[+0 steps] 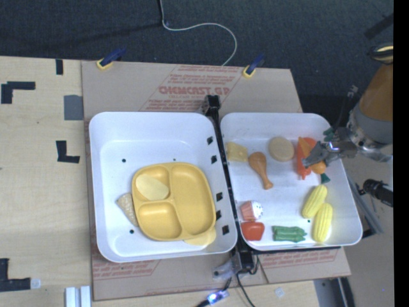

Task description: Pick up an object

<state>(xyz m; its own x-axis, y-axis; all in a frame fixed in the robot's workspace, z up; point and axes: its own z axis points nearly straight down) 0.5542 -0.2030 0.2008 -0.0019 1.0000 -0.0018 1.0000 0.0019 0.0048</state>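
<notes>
My gripper (pixel 316 158) reaches in from the right over the right bin's (pixel 287 123) far right side. It sits right against an orange carrot-like piece (pixel 301 157), and more orange shows just below the gripper tip. Whether the piece is held cannot be made out. Beside it to the left lie a tan round bun (pixel 281 149) and a brown drumstick (pixel 261 169). Two yellow corn cobs (pixel 314 201) (pixel 324 222) lie below the gripper.
The right bin also holds a pale yellow piece (pixel 236 151), a white-and-red item (pixel 249 208), a red piece (pixel 253 231) and green beans (pixel 289 234). In the left bin (pixel 108 130) is a yellow divided plate (pixel 185 203) over a tan item (pixel 125 203).
</notes>
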